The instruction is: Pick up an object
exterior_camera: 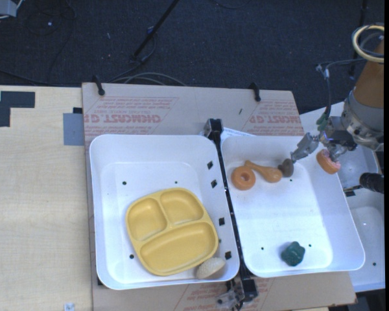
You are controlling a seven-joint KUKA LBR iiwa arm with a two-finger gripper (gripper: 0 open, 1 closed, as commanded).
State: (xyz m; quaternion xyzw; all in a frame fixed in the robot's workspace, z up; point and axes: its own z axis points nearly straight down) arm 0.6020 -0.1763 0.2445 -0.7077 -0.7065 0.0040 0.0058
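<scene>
My gripper [316, 153] hangs over the far right corner of the right bin [311, 216], open, its two grey fingers spread apart. A small orange-pink lump [329, 162] sits at the bin's right wall, just under the right finger; nothing is clamped between the fingers. The left fingertip [300, 152] ends close to the dark end of a tan club-shaped toy [267, 172]. An orange ring [243, 179] lies beside that toy. A dark green lump [292, 254] rests near the bin's front right.
The left bin [117, 173] holds a yellow divided plate [173, 230] and a beige round piece [211, 268] at its front edge. A black divider [223, 199] runs between the bins. Cardboard lies under both bins.
</scene>
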